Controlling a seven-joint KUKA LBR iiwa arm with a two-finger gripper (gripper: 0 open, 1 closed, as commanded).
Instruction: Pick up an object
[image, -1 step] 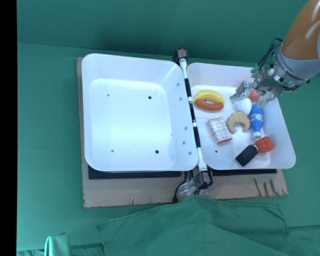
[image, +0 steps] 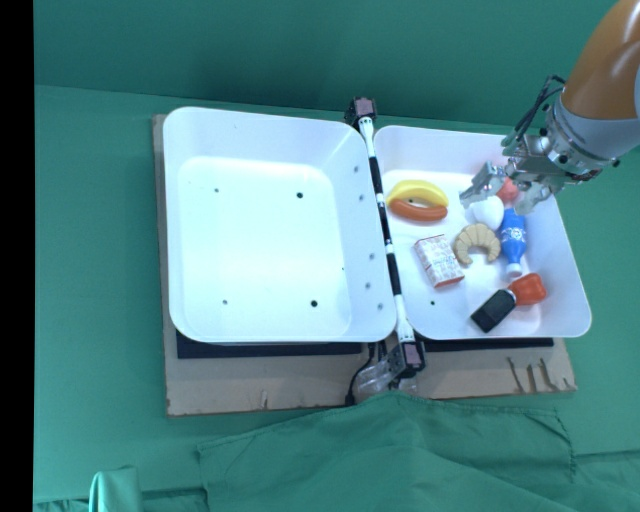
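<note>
Gripper (image: 503, 190) low over the right bin's (image: 560, 315) upper right corner.
Whether its fingers are parted or closed is hidden; beneath sit a white egg-like piece (image: 487, 211), blue bottle (image: 512, 238), croissant (image: 478, 242), banana (image: 417, 190) and hot dog (image: 418, 209).

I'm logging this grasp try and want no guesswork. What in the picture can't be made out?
- Pincer, camera view: its own metal body blocks any sight of a grip.
- White object: partly under the pincer; identity unclear.
- Small red item: mostly covered by the pincer.
- Blue bottle label: too small to read.
</note>
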